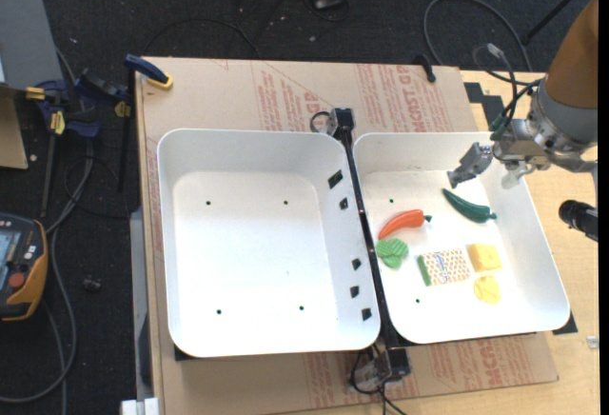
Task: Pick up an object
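Claw (473, 165), spread I cannot tell, hangs near the dark green pepper (468, 205), which looks thin enough to slide off the fingers.

Around the orange carrot (401, 222) it's crowded: green leafy piece (392, 251) just below, patterned card (444, 266) and yellow block (484, 257) down-right, dark green pepper (468, 206) to its right beneath my gripper (468, 166). Above the carrot, the right bin (400, 151) floor gives me open room. Left of it, the black divider (360, 213) blocks sideways passage.
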